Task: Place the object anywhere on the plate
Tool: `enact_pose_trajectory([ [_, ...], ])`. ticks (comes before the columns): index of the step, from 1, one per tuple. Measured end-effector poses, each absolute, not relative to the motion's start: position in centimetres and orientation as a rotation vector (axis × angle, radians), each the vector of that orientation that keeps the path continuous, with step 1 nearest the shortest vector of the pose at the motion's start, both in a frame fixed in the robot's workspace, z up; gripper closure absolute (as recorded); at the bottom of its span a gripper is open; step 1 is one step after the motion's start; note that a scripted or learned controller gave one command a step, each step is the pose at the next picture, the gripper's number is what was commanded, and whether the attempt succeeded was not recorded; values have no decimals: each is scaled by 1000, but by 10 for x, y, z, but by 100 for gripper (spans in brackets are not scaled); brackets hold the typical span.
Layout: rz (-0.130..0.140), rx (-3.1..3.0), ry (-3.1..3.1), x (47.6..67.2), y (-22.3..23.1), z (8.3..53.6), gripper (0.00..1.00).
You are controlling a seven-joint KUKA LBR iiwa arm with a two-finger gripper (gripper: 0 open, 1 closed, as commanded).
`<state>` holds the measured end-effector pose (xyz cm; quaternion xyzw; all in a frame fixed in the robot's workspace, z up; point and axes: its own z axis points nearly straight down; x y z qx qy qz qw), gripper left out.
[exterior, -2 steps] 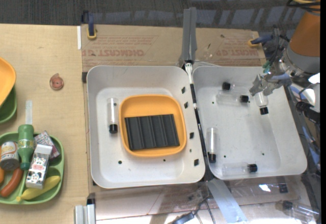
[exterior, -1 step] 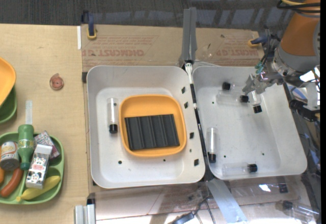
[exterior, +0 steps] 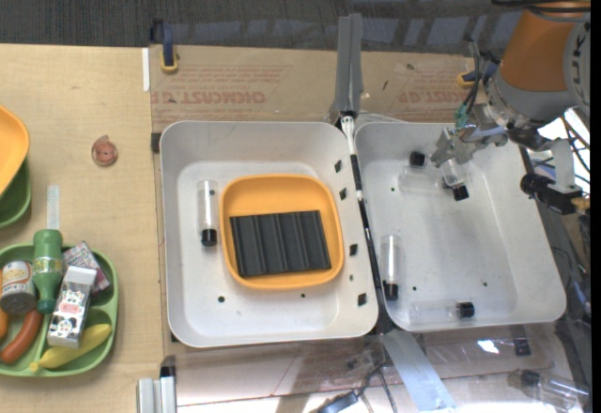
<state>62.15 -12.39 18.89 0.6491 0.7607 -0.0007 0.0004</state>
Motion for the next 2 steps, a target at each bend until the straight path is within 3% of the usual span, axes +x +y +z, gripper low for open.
enact_pose_trajectory([
  [1,-2,1961,2452,641,-103,195,100],
  [2,-3,1860,2533,639,-91,191,100],
])
